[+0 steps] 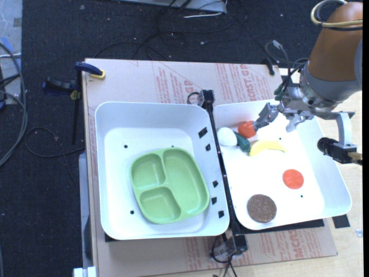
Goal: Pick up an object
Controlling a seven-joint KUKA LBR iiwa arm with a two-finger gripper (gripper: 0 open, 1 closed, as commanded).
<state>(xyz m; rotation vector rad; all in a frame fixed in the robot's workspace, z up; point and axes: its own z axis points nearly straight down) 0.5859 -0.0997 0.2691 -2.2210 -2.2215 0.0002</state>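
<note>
Tomato (pixel 247 128) lies at the back of the right bin (pixel 334 172), beside an egg (pixel 227 136) and a banana (pixel 266 148); a small green piece by them is too small to identify. The gripper (pixel 279 117) hangs spread wide just right of it, holding nothing. The arm's upper part is cut off by the frame edge.

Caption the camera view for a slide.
Gripper hovers open above right bin holding toy food; green tray sits in left bin.
</note>
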